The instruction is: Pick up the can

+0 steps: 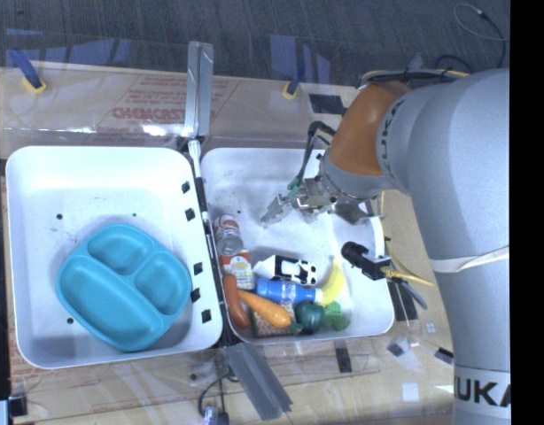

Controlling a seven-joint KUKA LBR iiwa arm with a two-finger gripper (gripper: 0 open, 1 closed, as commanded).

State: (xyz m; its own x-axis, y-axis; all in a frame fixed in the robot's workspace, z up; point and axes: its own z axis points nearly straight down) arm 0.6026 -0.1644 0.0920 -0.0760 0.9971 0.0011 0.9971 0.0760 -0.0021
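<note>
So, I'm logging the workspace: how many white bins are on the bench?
2. The left bin holds a blue divided plate; the right bin holds the can and the toy food pile, with the hand above it.

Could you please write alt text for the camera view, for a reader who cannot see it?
A grey robot arm with an orange band reaches from the right, its two-finger gripper above the right white bin, where a small can, a carrot and other toys crowd the near edge. The left white bin holds a blue divided plastic tray.
</note>
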